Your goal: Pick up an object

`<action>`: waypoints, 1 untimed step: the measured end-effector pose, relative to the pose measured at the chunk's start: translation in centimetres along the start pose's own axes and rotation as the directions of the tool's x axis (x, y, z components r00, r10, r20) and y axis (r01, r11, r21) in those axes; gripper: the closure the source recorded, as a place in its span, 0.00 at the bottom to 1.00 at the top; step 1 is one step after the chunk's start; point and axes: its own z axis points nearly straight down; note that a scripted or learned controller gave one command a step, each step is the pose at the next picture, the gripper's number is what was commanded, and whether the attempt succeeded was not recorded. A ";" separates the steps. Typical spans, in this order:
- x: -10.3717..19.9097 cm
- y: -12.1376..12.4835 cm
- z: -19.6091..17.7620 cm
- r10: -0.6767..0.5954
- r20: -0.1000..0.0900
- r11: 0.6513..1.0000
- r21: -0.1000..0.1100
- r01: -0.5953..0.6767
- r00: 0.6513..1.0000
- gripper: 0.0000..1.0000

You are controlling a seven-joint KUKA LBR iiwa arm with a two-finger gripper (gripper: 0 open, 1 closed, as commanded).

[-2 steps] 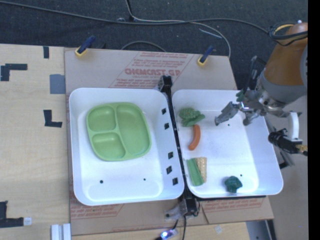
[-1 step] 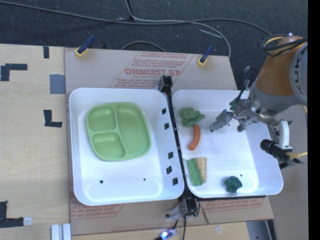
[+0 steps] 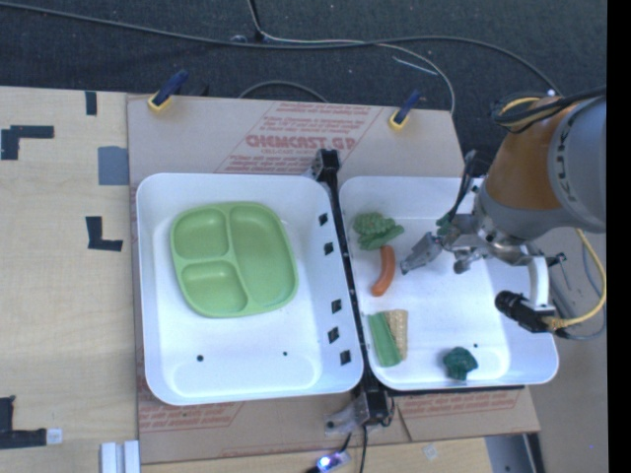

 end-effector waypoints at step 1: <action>0.1 0.1 -1.2 -0.002 0.000 1.000 -0.002 0.002 1.000 1.00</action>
